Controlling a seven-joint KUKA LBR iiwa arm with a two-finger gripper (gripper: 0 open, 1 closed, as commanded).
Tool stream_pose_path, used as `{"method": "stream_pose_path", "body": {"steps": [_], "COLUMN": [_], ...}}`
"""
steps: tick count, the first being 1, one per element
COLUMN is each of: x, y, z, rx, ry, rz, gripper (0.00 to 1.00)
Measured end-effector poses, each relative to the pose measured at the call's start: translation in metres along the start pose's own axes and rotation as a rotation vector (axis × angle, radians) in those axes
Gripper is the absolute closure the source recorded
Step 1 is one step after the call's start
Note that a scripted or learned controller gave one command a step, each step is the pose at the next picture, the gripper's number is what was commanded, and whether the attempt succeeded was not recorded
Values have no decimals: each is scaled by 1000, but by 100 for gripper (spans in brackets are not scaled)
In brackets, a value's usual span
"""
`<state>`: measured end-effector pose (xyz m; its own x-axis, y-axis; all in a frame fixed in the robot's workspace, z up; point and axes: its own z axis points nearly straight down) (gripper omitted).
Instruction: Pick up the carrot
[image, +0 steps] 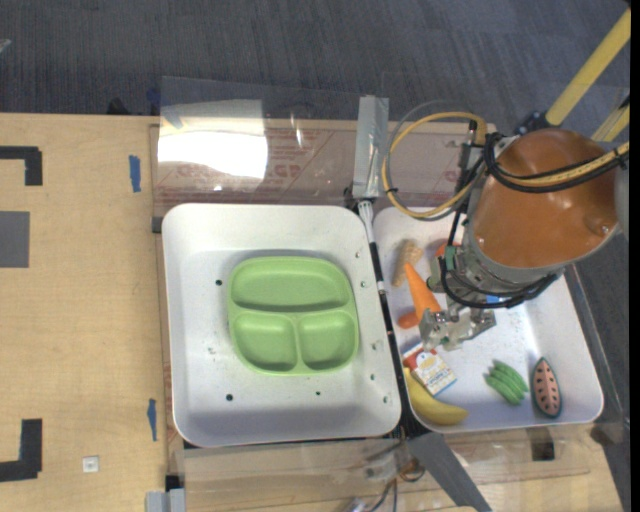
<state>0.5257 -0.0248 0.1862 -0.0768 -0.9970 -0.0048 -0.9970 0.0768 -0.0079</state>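
A carrot (417, 287) lies in the right-hand bin (575, 330), close to that bin's left wall, as the grey arm with its orange band (540, 200) reaches in from the right. The carrot is a slim, bright orange piece, lying at a slant, its pale tan end toward the far wall and its orange length running toward the near side; a small darker orange-red bit (408, 320) shows just beyond its near end. The end effector (447, 330) hangs just beside the carrot on its right, low over the bin floor; its metal fingers are too small and cluttered to tell whether they stand apart or together, and the carrot is not seen between them. Near the front of the same bin lie a yellow banana (432, 400), a small red-and-white packet (434, 372), a green pea pod (507, 381) and a watermelon slice (546, 386). The left-hand bin (200, 400) on the wooden surface (70, 330) holds a green divided plate (293, 312).
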Motion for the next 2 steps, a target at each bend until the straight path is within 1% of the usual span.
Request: {"method": "stream_pose_path", "body": {"steps": [2], "x": [-5], "y": [-3], "z": [-20], "rx": [12], "ry": [-8], "rz": [-2], "gripper": [100]}}
